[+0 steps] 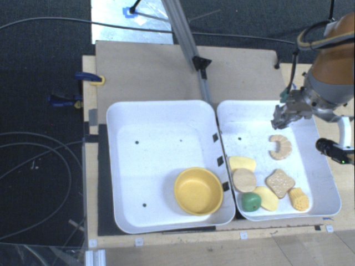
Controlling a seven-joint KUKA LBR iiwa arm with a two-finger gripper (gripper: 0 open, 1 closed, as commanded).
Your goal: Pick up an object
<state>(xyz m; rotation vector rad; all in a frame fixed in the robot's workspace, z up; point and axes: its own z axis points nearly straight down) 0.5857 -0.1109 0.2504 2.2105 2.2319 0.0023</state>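
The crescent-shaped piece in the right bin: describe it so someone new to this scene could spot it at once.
Start at the right bin, the one holding a cluster of small food-like items. The crescent-shaped piece lies apart from that cluster, higher up the bin floor, just below the gripper. It is pale tan and curved like a croissant, opening to the left, unlike the round, square and yellow pieces below it.

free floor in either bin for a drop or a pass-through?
Left bin: bare across its back and left; the yellow bowl fills the front right corner. Right bin: bare patch at the back left, between the divider and the pincer. Its front is crowded: croissant, cracker, round biscuit, green piece, corn.
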